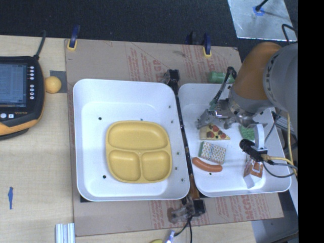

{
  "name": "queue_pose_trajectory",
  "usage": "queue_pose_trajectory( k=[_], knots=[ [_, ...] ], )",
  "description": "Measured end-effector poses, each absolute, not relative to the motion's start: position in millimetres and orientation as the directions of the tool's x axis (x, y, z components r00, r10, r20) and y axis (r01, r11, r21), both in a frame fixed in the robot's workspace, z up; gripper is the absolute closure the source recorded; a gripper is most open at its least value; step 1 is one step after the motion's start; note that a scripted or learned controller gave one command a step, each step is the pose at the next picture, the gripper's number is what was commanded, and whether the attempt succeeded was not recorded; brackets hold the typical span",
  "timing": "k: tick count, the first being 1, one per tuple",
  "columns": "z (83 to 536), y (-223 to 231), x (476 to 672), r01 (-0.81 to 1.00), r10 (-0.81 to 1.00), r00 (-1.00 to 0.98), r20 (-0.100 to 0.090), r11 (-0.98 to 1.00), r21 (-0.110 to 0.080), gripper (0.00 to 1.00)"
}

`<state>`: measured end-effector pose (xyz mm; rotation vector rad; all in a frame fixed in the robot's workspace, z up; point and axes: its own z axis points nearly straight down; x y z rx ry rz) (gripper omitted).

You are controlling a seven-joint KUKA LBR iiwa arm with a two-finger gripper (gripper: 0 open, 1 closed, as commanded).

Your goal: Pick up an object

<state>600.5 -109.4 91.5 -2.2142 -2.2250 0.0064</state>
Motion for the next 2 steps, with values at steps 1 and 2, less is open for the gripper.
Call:
queue_pose_trajectory(
  k=[1, 2],
  knots=[
    [92, -147, 639.0, 1.0, 1.0, -0.002, 0.0, 0.002, -0.002, 0.0],
    [153, -106, 656.8, 1.0, 1.0, -0.003, 0.001, 0.003, -0.001, 0.0]
  ],
)
